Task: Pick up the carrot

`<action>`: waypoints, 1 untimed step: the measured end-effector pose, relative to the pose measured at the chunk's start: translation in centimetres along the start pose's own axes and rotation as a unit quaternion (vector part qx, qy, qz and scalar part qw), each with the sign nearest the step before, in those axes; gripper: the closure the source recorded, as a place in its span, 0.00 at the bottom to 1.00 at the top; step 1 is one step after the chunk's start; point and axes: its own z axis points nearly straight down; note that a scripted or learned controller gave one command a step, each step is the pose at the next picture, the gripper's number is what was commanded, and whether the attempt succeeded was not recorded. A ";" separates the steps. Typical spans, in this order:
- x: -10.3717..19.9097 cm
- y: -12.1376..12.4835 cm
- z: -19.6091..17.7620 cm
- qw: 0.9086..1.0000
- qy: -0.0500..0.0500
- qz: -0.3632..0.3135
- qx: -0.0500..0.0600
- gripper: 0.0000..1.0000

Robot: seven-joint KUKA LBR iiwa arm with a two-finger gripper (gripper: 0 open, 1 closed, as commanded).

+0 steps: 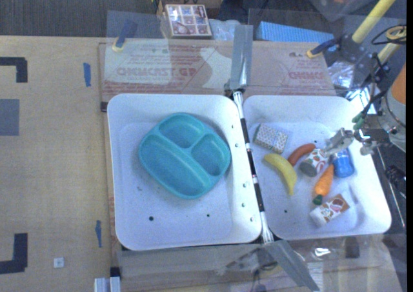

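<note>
The carrot (324, 181) is orange with a green stub at its near end. It lies in the right bin (284, 233), tilted, between a blue item (344, 165) and a white carton (330, 210). My gripper (353, 143) hovers over the right part of this bin, up and to the right of the carrot and apart from it. It is open, with nothing between its fingers.
The right bin also holds a banana (284, 170), a red-orange sausage (301, 153), a small can (312, 164) and a grey speckled box (271, 137). A teal divided plate (185, 154) lies in the left bin (129, 220). A ridge (250, 175) separates the bins.
</note>
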 end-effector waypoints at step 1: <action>-0.5 -3.6 8.6 0.990 0.001 0.139 0.002 0.00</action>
